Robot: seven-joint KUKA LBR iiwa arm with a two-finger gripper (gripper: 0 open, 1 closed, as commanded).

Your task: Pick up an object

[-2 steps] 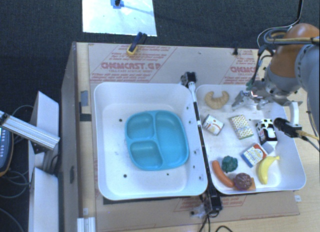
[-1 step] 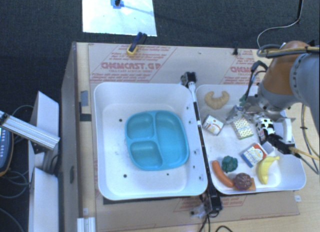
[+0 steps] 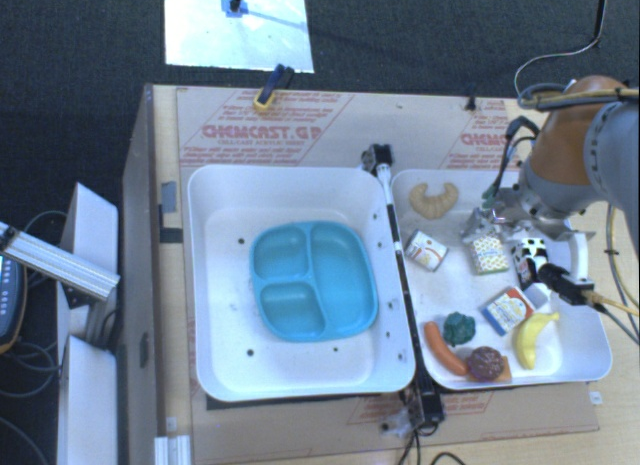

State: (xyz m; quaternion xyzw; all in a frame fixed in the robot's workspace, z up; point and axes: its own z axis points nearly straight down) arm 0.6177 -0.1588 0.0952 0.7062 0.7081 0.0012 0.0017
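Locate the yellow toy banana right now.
The yellow toy banana lies in the right white bin, near its front right corner in the camera view, just right of the small blue-and-orange box and the dark red berry-like toy.

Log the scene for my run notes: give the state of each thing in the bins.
Blue tray: flat, upright, left bin.
Croissant: lying, right bin's far end.
Banana: lying, near corner.
Carrot: lying beside broccoli.
Patterned packet: flat, below the tool.
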